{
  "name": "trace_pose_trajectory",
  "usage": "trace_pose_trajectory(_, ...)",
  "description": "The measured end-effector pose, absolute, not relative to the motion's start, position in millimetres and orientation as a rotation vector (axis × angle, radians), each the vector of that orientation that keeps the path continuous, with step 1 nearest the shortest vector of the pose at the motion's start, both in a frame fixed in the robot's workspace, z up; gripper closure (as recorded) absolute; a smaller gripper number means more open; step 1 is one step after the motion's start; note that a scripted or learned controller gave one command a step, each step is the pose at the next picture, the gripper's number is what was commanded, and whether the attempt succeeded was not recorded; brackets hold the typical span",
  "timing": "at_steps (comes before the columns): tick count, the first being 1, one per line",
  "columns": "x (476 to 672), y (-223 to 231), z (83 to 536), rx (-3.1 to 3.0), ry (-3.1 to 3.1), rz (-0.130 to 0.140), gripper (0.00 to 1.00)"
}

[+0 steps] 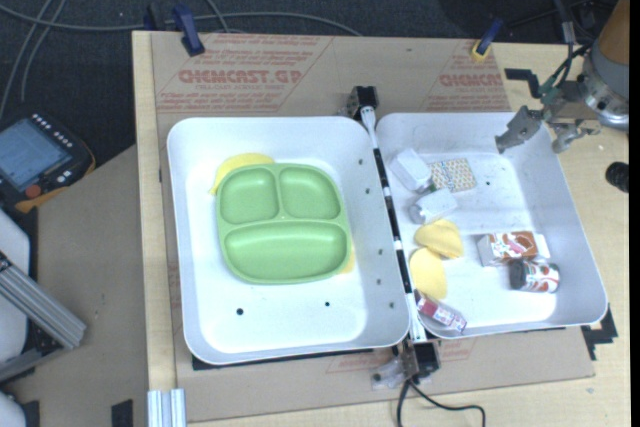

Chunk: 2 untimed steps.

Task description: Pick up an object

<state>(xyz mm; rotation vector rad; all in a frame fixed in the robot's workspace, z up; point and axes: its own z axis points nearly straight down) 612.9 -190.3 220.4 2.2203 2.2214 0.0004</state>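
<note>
Camera view: a worktop (300,65) carrying 2 shallow white bins side by side. The claw (545,130) hangs over the upper right corner of the right bin (570,215), with the arm entering from the right edge; whether its fingers stand apart or together cannot be told, since they blur into the wrist hardware and cables.

The candidate objects lie in the right bin, all below and to the left of the claw and apart from it. Nearest is a speckled square pad (453,175), just beside a white block (409,167) and a second pale piece (433,206). Lower down sit 2 yellow lumps (434,255), one above the other near the bin's left wall. A red-and-white packet (514,246) lies in the lower right area, touching a dark object with a red-and-white wrapper (534,275) whose form is hard to make out. A small red-and-white tube (441,316) rests at the bottom left corner, partly against the rim.

The left bin (190,215) holds a green 3-compartment tray (284,222), which covers most of a yellow item (238,163) showing at its upper left edge.
</note>
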Motion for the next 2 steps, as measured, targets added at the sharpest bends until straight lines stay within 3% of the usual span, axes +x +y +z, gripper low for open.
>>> trace_pose_trajectory(1,530.8,-211.6,84.6,2.221,2.221,0.000,0.00)
trace_pose_trajectory(2,655.4,-189.7,168.7,2.217,2.221,0.003,0.00)
